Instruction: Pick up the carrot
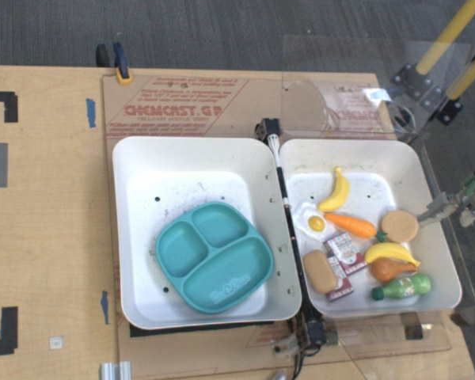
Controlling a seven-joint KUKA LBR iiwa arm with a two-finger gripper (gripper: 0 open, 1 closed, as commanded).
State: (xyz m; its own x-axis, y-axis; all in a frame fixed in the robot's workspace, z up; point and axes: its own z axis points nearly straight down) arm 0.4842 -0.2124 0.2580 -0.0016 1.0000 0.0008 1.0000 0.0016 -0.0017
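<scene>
two white bins (134, 212) on cardboard-covered bench (182, 105), dark carpet (222, 14) behind.

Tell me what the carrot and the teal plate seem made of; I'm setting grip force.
The carrot looks like moulded plastic toy food: even orange, smooth, faint sheen. The teal plate also looks like plastic, matte, one uniform colour with rounded moulded dividers. Neither can be confirmed by sight alone.

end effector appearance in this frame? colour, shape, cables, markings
The end effector reads as a slim, pale grey metal piece, narrow and tapering toward its tip, at the right rim of the right bin. Behind it, at the frame edge, sits a darker grey, blocky part, too blurred for detail. Cables and markings are too small to tell.
</scene>
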